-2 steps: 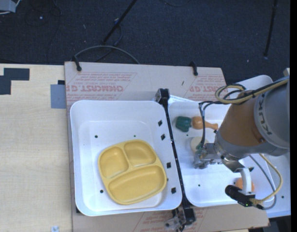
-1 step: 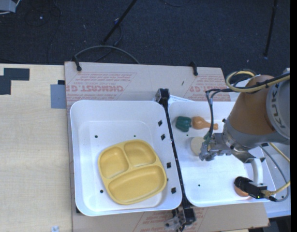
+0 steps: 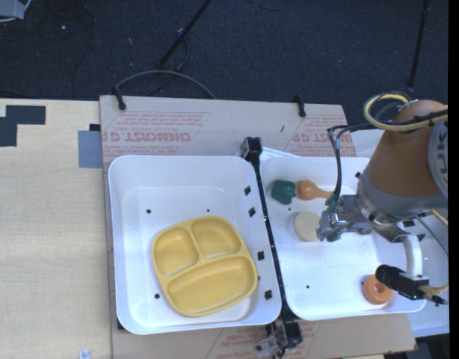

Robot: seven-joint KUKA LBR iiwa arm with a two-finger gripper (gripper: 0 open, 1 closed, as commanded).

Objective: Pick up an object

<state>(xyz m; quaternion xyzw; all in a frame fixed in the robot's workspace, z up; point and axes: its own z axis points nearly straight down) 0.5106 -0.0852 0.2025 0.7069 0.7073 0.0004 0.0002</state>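
Note:
My gripper (image 3: 328,227) hangs low over the right bin (image 3: 319,298), its tip right next to a pale round disc (image 3: 306,226) that lies on the bin floor. Just behind the disc lie a dark green piece (image 3: 283,191) and an orange-tan pear-shaped thing (image 3: 313,191), side by side. An orange ring-shaped object (image 3: 377,291) rests near the bin's front right corner. The fingers are too small and dark to read.
The left bin (image 3: 132,200) holds a yellow divided tray (image 3: 205,264). A black divider edge (image 3: 263,223) runs between the two bins. Cardboard lies under the bins, and a pale wooden bench top stretches to the left.

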